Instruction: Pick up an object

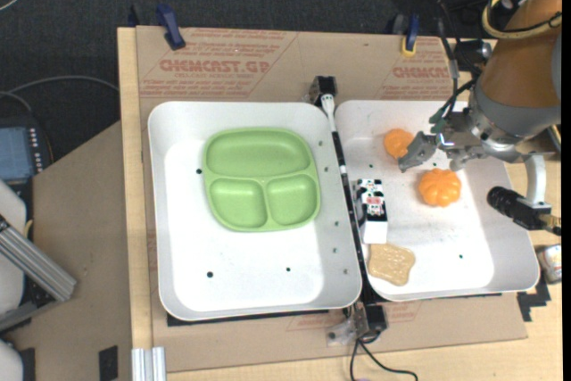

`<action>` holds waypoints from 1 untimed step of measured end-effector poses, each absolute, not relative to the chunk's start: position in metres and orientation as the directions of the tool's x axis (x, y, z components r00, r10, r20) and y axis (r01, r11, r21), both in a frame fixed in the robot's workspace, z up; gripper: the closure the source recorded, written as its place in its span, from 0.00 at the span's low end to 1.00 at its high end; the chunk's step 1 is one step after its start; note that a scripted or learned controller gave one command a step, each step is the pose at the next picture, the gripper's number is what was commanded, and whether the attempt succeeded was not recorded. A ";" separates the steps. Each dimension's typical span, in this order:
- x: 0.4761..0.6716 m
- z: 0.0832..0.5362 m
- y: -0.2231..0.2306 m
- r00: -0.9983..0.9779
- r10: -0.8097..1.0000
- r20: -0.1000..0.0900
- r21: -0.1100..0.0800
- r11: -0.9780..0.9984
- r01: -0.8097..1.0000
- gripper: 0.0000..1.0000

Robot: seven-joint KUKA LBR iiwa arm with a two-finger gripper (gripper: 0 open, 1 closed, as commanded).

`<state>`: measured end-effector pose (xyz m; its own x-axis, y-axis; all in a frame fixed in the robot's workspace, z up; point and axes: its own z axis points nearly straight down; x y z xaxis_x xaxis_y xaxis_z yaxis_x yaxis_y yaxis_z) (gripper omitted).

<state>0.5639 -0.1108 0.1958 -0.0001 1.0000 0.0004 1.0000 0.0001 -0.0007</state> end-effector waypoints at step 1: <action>0.565 0.207 -0.111 0.000 1.000 -0.001 0.003 0.000 1.000 1.00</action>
